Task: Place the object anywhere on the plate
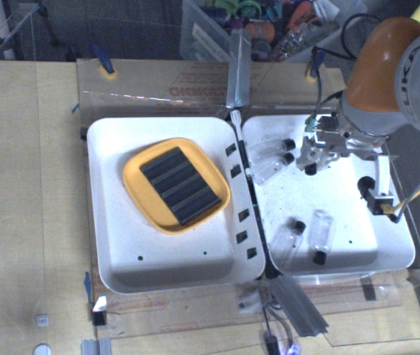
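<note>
A yellow plate [137, 170] lies in the left bin [106, 198], with a black ribbed slab [180, 183] on its middle. Several clear plastic tubes with black caps lie in the right bin [358, 228]: one [319, 229] near the front, one [287, 239] left of it, and one [271, 161] at the back left beside the divider. My gripper [311, 154] hangs low over the back of the right bin, just right of that back tube. A small black cap [310, 169] shows right below the gripper. Nothing can be seen held.
A metal divider [243, 191] with black clips separates the two bins. Behind the bins stands a clear crate [195, 21] full of coloured toys. The wooden bench [25, 198] extends to the left.
</note>
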`<state>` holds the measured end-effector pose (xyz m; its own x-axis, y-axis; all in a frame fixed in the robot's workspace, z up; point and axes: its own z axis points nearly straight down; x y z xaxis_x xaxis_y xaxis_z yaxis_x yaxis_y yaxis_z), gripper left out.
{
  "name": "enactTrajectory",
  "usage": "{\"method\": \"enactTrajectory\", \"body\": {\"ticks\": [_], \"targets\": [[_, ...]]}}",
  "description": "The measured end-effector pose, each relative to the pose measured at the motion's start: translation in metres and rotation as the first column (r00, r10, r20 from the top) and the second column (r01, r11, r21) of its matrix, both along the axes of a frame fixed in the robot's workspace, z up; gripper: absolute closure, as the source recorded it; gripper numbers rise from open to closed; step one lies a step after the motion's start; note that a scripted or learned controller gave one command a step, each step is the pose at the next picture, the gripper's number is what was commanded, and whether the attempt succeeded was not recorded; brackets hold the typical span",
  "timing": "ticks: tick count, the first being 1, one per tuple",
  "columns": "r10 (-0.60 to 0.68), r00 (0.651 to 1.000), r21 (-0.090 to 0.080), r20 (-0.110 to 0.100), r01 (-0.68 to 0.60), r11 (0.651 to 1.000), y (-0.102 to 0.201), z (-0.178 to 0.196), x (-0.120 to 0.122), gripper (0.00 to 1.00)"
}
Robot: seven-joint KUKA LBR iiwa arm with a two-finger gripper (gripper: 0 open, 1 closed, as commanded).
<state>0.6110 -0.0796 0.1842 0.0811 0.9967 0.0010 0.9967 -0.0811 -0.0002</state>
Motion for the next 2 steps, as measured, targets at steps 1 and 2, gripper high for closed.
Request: {"method": "enactTrajectory", "body": {"ticks": [1,2], "targets": [[0.0,1.0,0.0,0.0,0.0,1.0,0.0,0.0,0.0,0.0],[0.002,1.0,0.0,-0.001,-0.002,1.0,0.057,0.0,0.003,0.0]]}}
